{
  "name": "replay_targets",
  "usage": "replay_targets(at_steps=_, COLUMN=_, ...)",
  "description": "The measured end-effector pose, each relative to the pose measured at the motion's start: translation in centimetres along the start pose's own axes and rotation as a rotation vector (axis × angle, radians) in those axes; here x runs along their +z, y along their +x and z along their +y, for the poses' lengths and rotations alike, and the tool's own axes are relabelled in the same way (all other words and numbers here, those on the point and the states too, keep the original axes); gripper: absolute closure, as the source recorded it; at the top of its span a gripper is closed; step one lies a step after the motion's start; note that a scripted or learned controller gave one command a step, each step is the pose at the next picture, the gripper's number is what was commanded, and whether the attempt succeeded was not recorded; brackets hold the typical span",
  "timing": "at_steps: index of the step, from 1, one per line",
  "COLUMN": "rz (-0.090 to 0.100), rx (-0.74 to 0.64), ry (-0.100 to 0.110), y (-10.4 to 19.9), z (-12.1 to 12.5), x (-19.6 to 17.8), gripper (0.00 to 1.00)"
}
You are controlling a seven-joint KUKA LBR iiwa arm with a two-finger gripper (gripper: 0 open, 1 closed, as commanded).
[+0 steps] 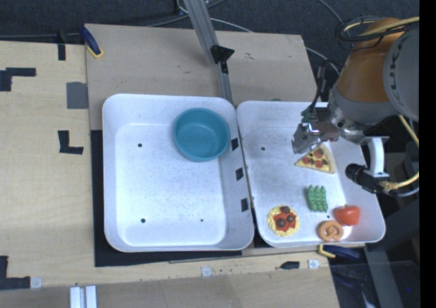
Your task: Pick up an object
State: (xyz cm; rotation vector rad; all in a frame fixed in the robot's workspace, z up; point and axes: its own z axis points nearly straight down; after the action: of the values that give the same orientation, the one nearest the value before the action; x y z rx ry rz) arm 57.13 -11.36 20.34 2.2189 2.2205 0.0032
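In the right bin (272,163) lie a pizza slice (317,160), a green ridged piece (316,198), a round pizza toy (283,220), a red tomato-like piece (347,214) and an orange ring-shaped piece (331,231). A blue bowl (201,134) sits at the back of the left bin (150,204). My gripper (308,138) hangs low over the right bin, just above and left of the pizza slice, its fingertips close to the slice's upper edge. Nothing shows between the fingers.
A grey metal pole (204,24) slants down from the top to the gap between the bins. The arm's orange band (368,68) and cables fill the right side. Black tape marks lie on the bench at left.
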Motion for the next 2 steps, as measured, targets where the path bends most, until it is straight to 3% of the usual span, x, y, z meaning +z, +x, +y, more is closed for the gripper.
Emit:
replay_targets(at_steps=1, rz=0.000, rx=0.000, ry=-0.001, y=0.0, z=0.1, x=-5.2, gripper=1.00)
replay_targets(at_steps=2, rz=0.001, rx=-0.004, ry=0.004, y=5.0, z=0.6, x=-5.3, gripper=1.00)
